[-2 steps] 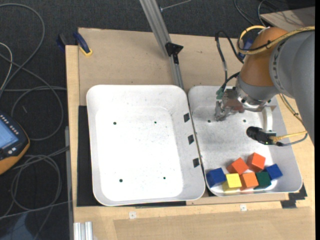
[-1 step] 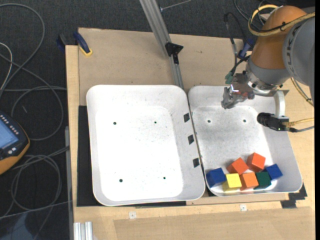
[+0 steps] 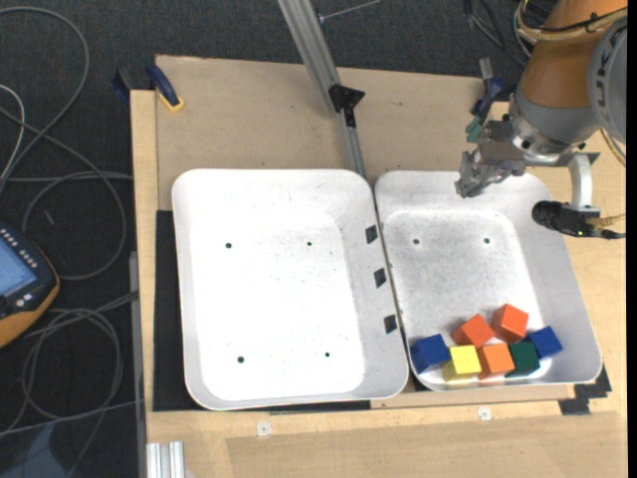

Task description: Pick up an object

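Several small coloured blocks lie clustered in the near corner of the right bin (image 3: 557, 267): a blue block (image 3: 430, 352), a yellow one (image 3: 465, 361), orange ones (image 3: 476, 330) (image 3: 513, 321) (image 3: 497, 358), a green one (image 3: 524, 355) and another blue one (image 3: 545, 343). My gripper (image 3: 474, 181) hangs over the far edge of the right bin, well away from the blocks. Nothing shows between its fingers.
The left bin (image 3: 199, 267) sits beside the right one, with small black clips (image 3: 379, 278) along the shared edge. A slanted metal pole (image 3: 314, 48) rises behind the bins. Cables and a handheld device (image 3: 20, 282) lie on the floor to the left.
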